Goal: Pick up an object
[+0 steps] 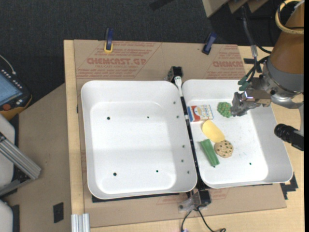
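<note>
— Where is the gripper standing?

— Over the right bin, toward its far rim, with the arm coming in from the right. How wide the fingers stand I cannot tell; they blur into one dark shape.

— And what could it pick?

— The green broccoli-like piece lies just beside the fingers on their left, touching or nearly so (nothing is visibly held between them). Farther left of that, against the dividing edge, lies a small red, white and blue packet. Nearer the camera from the fingers sit a yellow lemon-shaped piece, a round cookie and a green stick, all bunched together.

— Any open room?

— The bin floor to the right of the fingers and toward the near right corner is bare white. The left bin beyond the divider shows only its floor with small dark dots.
</note>
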